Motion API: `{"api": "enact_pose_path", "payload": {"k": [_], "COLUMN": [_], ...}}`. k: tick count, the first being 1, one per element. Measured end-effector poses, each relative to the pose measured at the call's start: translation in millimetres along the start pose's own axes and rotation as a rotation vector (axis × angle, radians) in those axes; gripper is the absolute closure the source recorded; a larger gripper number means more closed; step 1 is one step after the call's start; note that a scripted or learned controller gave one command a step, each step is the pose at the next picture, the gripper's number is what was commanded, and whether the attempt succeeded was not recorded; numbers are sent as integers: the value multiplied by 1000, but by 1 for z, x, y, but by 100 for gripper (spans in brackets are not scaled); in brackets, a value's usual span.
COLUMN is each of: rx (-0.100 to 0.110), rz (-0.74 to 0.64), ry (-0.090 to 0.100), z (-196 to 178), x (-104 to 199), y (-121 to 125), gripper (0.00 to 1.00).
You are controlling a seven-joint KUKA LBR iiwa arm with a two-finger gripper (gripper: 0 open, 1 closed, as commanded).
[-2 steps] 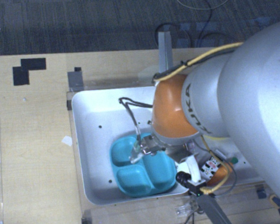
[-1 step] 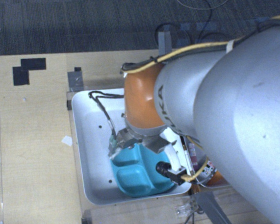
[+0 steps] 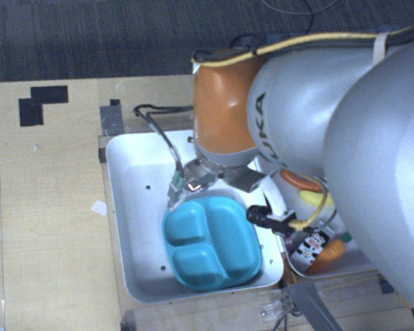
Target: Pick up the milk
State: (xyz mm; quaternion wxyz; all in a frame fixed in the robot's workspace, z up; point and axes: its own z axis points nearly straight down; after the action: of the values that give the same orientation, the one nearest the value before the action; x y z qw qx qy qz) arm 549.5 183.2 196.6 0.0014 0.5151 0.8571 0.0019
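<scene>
A small carton with black and white print, which looks like the milk (image 3: 311,244), lies in the right bin (image 3: 348,265) near its left wall, partly hidden under the arm. My gripper (image 3: 185,182) hangs over the left bin (image 3: 134,204), just above the top left corner of a blue divided tray (image 3: 211,244). The gripper is well to the left of the carton and apart from it. The big grey arm with its orange band (image 3: 223,108) covers most of the right bin.
Beside the carton in the right bin are an orange piece (image 3: 330,253), a yellow piece (image 3: 314,199) and an orange-red piece (image 3: 299,181). A black part (image 3: 270,220) sticks out over the wall between the bins. A cable (image 3: 156,129) loops along the left bin's top edge.
</scene>
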Motion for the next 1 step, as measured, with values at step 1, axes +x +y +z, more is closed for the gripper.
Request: {"api": "enact_pose_path", "payload": {"k": [1], "rx": [2], "rz": [196], "ry": [0], "z": [69], "x": [-7], "y": [-55], "gripper": [0]}}
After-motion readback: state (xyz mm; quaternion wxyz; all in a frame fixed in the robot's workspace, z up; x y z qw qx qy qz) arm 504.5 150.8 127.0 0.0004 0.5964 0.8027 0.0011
